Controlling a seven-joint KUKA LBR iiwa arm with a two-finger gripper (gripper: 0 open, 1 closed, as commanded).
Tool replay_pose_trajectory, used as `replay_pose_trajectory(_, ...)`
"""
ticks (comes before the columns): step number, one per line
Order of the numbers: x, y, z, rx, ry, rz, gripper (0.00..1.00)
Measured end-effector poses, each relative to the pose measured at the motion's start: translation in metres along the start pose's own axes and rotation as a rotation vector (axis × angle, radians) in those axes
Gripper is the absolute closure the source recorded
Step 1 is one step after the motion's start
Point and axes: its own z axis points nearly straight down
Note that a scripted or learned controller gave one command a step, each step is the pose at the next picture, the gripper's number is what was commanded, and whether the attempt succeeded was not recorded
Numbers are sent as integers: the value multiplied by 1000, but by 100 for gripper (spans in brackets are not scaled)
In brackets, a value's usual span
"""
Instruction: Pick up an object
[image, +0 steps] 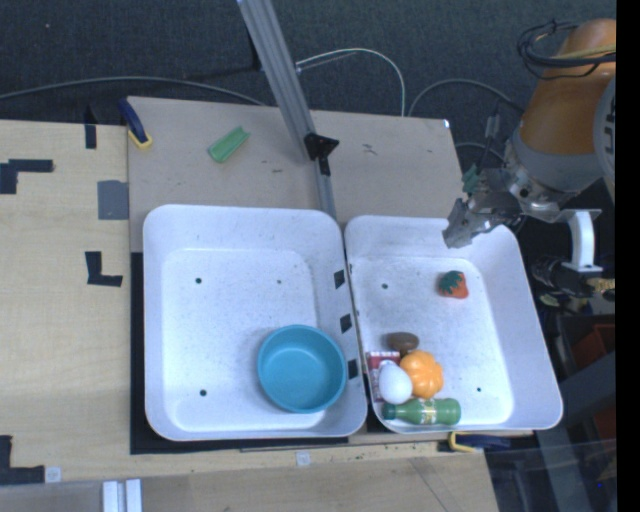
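The right bin (500, 330) holds a small red and green strawberry-like toy (453, 284) near its back right. A cluster lies at its front: a brown oval piece (403, 342), an orange fruit (423, 373), a white egg (395, 384), a red and white box (379, 360) and a green bottle (424, 411) lying on its side. My gripper (462, 230) hangs over the back right rim of the right bin, behind the strawberry toy and apart from it. Nothing shows between its fingers.
The left bin (190, 260) holds a blue bowl (300, 367) at its front right. A grey pole (285, 85) slants down to the seam between the bins. A green block (228, 144) and a blue and yellow clamp (134, 124) lie on the board behind.
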Motion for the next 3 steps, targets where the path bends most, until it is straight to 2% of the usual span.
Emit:
replay_pose_trajectory(2,105,11,12,1,0,2,100)
replay_pose_trajectory(3,147,20,25,0,0,0,100)
